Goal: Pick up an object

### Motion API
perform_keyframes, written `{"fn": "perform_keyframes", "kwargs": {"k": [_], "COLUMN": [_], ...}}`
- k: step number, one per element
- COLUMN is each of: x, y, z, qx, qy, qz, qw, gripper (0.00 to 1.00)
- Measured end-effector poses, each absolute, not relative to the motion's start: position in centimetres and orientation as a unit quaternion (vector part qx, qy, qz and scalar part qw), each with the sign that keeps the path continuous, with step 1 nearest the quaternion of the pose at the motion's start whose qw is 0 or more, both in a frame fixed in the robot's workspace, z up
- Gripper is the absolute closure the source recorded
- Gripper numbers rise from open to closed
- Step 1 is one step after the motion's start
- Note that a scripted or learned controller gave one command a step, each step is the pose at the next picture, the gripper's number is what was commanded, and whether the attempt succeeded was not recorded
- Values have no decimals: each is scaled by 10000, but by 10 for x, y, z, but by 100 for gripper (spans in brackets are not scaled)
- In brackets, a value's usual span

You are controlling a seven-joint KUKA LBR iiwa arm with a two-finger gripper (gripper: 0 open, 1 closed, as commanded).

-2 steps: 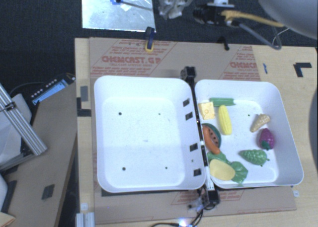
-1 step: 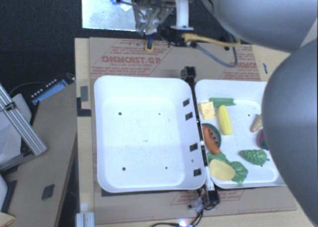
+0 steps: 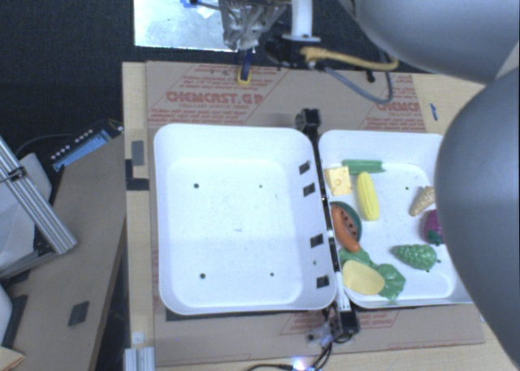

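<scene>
**White bins lying side by side, toys crowding the right one**

Sitting smooth and bare, left bin (image 3: 231, 219), offering wide room between rounded rims. Filling the right bin (image 3: 406, 290): ribbed yellow corn (image 3: 368, 196) near the middle, green stick (image 3: 362, 166) toward the far rim, yellow block (image 3: 338, 180), watermelon slice (image 3: 346, 227) hugging the divider, bumpy green leaf (image 3: 417, 256). Hanging well beyond both bins over the far bench, gripper (image 3: 244, 36), metal fingers tapering together; open or closed, cannot tell. Looming grey across the right side, arm (image 3: 479, 223).
</scene>
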State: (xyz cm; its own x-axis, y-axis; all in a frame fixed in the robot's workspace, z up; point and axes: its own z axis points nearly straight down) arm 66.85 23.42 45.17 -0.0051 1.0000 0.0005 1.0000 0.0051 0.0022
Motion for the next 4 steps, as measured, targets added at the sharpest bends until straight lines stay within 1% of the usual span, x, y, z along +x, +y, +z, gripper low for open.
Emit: {"fn": "perform_keyframes", "kwargs": {"k": [2, 3, 4], "x": [668, 668, 668], "y": [234, 234, 234], "z": [493, 524, 536], "qx": [7050, 7049, 7051], "qy": [7092, 7093, 7092], "qz": [16, 20, 12], "qw": [9, 13, 10], "gripper": [100, 100, 100]}}
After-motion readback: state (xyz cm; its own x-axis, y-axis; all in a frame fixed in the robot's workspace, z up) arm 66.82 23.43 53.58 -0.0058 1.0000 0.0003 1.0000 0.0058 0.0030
